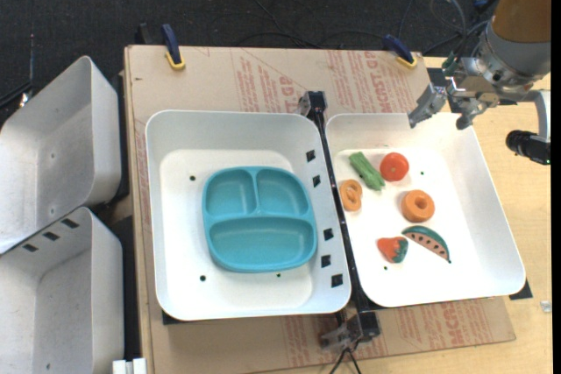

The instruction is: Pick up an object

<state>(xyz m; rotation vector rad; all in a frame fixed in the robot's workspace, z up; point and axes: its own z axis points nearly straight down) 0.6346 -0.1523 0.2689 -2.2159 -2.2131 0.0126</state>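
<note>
1. Camera view: hand [443,108] hovered released above far rim of right bin [500,215], grasping nothing.
2. Lay untouched in that bin: green pickle [366,170], tomato [394,166], two orange rings, strawberry [394,249], watermelon slice [428,242].
3. Left undone, apparently: descent, grasp, lift.

Hand [443,111] hovers open above the right bin's [491,188] far edge, toy foods lying loose inside, tomato [394,166] nearest, blue tray [259,219] in the left bin [175,188].

Arm is reaching in from the right (orange band above the grey wrist), gripper [443,112] hanging at upper right, fingers pointing downward and spreading apart, gripping nothing.
</note>
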